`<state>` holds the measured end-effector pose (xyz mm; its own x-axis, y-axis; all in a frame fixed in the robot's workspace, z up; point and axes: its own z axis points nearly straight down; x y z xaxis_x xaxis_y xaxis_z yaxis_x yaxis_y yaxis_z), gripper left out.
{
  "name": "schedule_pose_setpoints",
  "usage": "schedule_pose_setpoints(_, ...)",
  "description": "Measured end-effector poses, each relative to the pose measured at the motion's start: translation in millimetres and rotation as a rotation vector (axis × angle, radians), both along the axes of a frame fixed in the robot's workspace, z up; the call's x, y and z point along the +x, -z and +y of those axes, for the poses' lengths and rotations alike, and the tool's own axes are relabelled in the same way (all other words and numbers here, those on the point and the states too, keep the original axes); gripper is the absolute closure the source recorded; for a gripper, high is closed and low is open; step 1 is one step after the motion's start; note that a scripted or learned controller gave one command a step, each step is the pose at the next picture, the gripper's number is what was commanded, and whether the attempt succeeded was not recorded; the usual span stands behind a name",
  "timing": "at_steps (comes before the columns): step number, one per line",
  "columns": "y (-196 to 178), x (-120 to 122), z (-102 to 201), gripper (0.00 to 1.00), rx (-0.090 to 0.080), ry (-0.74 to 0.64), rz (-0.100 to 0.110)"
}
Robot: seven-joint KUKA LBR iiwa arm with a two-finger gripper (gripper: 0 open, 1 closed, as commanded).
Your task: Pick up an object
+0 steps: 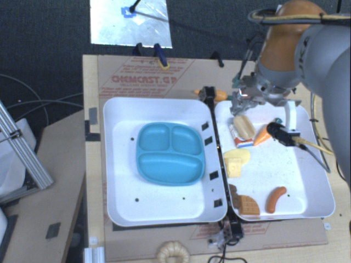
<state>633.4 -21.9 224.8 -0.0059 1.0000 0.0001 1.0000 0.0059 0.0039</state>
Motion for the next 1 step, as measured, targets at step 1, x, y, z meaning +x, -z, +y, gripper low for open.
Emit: schedule_pose_setpoints(1,-9.9,-10.0,-11.2,1.00,-0.001,0.006,0.001)
